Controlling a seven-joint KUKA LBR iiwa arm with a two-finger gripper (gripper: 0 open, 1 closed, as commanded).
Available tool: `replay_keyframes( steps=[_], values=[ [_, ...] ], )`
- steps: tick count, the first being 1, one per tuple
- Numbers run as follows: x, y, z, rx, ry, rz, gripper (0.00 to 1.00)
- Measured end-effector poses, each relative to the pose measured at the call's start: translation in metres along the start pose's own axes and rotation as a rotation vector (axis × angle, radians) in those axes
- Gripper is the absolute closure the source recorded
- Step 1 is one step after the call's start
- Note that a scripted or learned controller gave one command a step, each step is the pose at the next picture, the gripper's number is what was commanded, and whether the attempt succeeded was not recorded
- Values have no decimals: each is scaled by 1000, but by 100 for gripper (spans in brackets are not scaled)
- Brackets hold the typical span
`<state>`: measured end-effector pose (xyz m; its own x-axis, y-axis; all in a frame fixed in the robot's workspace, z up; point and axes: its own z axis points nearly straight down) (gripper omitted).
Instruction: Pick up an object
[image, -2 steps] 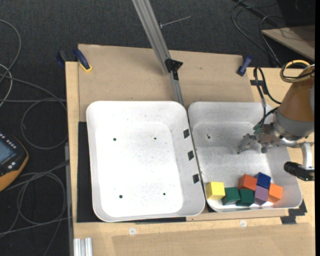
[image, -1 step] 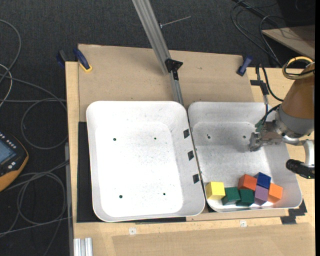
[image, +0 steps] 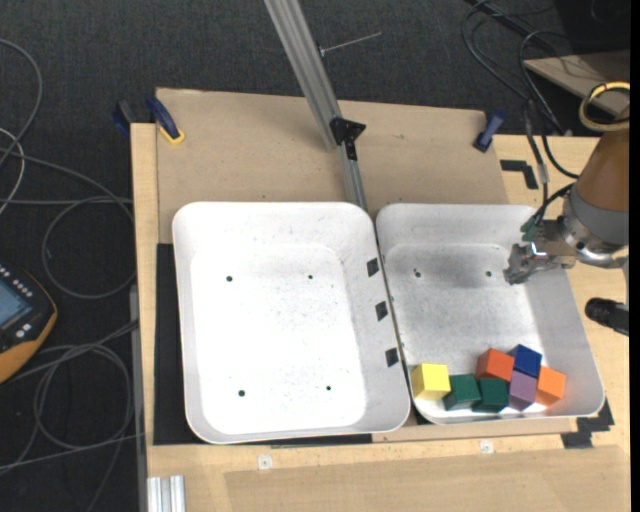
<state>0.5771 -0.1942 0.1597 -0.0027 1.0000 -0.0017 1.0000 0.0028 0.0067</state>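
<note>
Several small blocks lie bunched at the right bin's (image: 440, 240) near edge: a yellow block (image: 432, 379), two green blocks (image: 477, 392), an orange block (image: 494, 363), a blue block (image: 526, 358), a purple block (image: 522, 388) and another orange block (image: 550, 384). My gripper (image: 520, 265) hangs over the right bin's far right side, well behind the blocks. Nothing shows beneath it.
The left bin (image: 200, 250) sits beside the right one, joined by small black clips (image: 381, 310). A slanted metal pole (image: 320, 90) rises behind the bins. Blue clamps (image: 165, 120) hold the board's far corners. Cables lie on the floor at left.
</note>
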Motion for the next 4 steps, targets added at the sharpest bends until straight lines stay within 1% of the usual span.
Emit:
replay_keyframes(
  steps=[1, 2, 3, 4],
  values=[
    [-2, 5, -65, -2, -1, 0, 100],
    [-2, 7, -98, 1, 0, 0, 100],
    [41, -3, -91, 9, 4, -1, 100],
    [103, -12, -87, 9, 6, -4, 100]
  ],
)
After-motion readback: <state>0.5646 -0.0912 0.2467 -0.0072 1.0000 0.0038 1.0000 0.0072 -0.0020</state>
